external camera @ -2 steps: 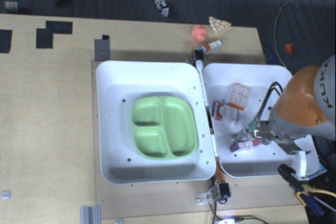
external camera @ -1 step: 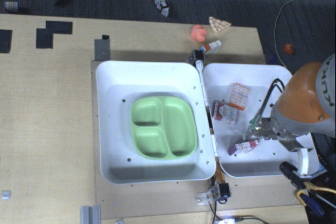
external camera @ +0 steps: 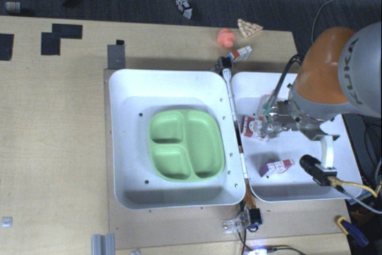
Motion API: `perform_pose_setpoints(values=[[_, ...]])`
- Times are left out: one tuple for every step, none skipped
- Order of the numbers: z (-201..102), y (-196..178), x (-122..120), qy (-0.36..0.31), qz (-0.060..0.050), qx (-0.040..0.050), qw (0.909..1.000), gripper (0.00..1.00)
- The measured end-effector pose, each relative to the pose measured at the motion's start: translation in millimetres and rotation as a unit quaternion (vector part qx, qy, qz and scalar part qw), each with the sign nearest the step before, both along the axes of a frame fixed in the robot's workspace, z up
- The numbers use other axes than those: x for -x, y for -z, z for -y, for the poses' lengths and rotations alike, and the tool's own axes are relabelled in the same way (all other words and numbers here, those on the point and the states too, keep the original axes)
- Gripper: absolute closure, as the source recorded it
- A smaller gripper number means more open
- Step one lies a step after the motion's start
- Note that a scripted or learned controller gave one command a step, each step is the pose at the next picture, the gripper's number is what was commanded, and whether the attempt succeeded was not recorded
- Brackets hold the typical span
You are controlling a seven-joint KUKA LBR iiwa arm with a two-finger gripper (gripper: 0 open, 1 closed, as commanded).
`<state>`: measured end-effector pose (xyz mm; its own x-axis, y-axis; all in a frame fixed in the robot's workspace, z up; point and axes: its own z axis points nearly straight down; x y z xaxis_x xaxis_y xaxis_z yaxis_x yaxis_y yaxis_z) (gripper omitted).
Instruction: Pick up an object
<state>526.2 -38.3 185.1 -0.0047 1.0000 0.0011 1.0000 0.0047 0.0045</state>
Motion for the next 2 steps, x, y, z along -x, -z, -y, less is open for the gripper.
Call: perform_pose_setpoints(values=[[1, 0, 0, 0.0, -0.001, 0.0003, 1.0, 0.0], [63, 97, 37, 0.001, 0.0, 0.0012, 1.0, 0.0]])
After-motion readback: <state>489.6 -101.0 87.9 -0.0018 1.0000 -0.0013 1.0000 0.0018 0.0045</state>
